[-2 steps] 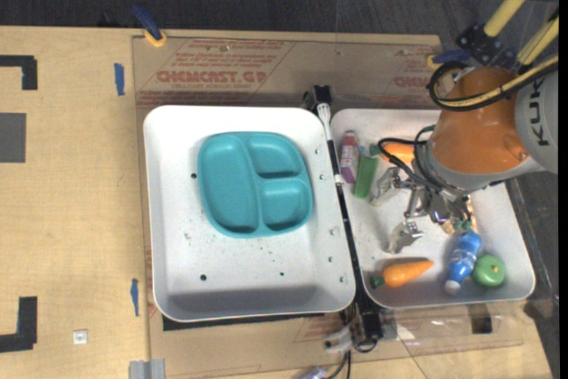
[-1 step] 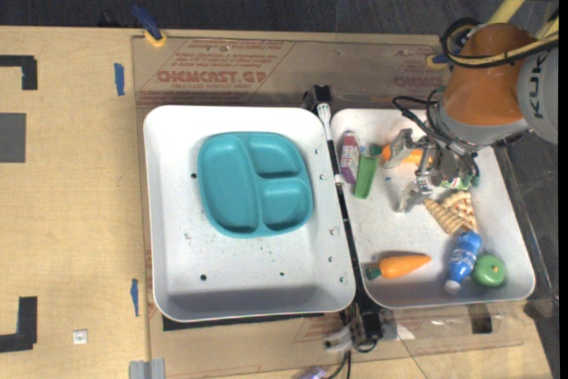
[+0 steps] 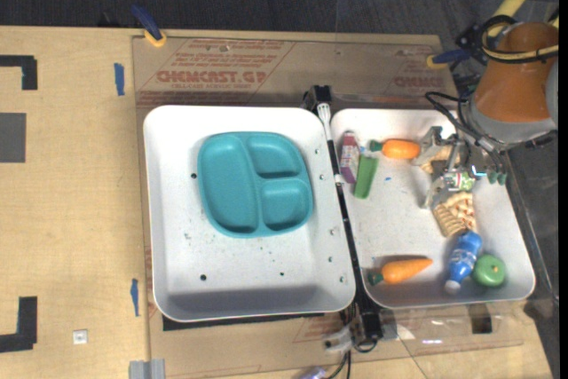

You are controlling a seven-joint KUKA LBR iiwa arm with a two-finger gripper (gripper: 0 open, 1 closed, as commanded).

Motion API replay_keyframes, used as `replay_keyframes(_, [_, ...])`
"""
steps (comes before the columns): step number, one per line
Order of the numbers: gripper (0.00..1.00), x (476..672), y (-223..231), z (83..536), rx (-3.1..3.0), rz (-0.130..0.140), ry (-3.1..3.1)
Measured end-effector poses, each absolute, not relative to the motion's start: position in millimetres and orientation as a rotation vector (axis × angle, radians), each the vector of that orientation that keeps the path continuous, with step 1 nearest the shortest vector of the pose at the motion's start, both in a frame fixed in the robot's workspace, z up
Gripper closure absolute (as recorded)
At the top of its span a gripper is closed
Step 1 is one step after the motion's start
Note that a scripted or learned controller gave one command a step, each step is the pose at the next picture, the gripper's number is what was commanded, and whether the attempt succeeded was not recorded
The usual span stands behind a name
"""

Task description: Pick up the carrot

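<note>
two carrots are seen in the right bin [image 3: 524,253]: one carrot [image 3: 404,269] lies at the lower middle of the frame, near that bin's lower left corner, and a second carrot [image 3: 397,149] lies near the bin's top edge. the gripper [image 3: 459,176] is placed over the bin's upper right part, above a waffle-like piece [image 3: 454,213]; how it is set cannot be told. a teal divided plate [image 3: 256,182] is held in the left bin [image 3: 169,217].
</note>
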State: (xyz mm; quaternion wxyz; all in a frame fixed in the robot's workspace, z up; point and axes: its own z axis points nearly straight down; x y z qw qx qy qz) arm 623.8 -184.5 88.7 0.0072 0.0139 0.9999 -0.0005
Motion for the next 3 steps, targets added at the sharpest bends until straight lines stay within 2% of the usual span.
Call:
replay_keyframes(1, [0.0, 657.3, -175.5, 87.7, 0.298, -0.006, 3.168])
replay_keyframes(2, [0.0, 615.0, -164.5, 88.8, -0.154, -0.002, 3.128])
replay_keyframes(3, [0.0, 661.3, -189.1, 86.6, -0.034, 0.022, 3.177])
